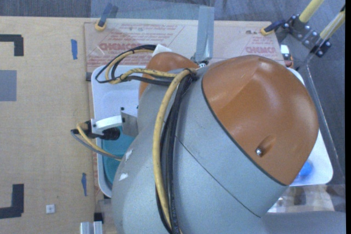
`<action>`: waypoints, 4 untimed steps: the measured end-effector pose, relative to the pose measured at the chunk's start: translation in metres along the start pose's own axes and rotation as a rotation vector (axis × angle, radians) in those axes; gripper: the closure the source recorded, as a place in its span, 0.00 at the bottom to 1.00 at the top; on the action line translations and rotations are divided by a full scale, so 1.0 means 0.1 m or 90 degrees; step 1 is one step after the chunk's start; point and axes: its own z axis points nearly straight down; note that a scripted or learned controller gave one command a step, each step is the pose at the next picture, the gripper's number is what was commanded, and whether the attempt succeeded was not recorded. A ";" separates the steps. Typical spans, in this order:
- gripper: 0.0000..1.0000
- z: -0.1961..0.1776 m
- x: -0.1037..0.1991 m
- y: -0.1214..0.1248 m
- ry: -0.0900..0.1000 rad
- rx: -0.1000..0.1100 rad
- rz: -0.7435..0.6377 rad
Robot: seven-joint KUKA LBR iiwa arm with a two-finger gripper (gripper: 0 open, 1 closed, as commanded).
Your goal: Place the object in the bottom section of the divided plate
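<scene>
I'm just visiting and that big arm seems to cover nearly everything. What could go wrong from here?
Two risks, as guesses. The arm hides most of the white bin, so the camera cannot confirm where anything lands; a misplacement could pass unnoticed. The loose yellow and black cables loop out over the bin's edge and might snag or drag on it as the arm moves.

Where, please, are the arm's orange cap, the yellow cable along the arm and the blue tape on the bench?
orange cap (258,112), camera view, middle of its dome.
yellow cable (160,134), camera view, its run down the arm.
blue tape (74,49), camera view, middle of the strip.
</scene>
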 end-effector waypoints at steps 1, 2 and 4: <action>0.00 0.00 0.04 0.20 -0.001 0.004 -0.008; 0.00 0.00 0.04 0.20 -0.001 0.004 -0.008; 0.00 0.00 0.51 0.12 -0.012 0.001 -0.005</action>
